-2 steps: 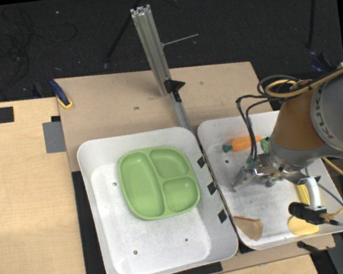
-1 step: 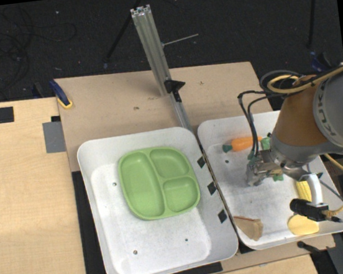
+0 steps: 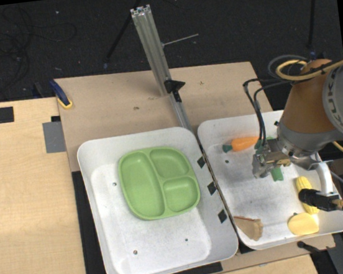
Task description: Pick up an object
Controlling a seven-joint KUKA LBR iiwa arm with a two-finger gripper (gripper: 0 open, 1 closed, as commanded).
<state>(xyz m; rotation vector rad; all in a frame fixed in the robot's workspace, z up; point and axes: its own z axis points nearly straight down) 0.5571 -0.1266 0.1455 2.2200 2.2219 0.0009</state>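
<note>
The pincer [image 3: 267, 166] hangs low over the right bin [image 3: 250, 210]; how far it is open cannot be told, nor whether it grips anything. A small green piece [image 3: 277, 174] shows just beside it. Landmark: the right bin. It holds one carrot [image 3: 243, 144] near its far edge, one corn cob [image 3: 304, 186] and one yellow lump [image 3: 303, 224] at its right side, and one brown wedge [image 3: 251, 226] at its near edge. To its left, the other bin [image 3: 155, 254] holds one green divided plate [image 3: 159, 182].

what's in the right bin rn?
Right bin: carrot, corn cob, yellow piece, brown piece. Gripper and arm cover whatever lies beneath them.
</note>
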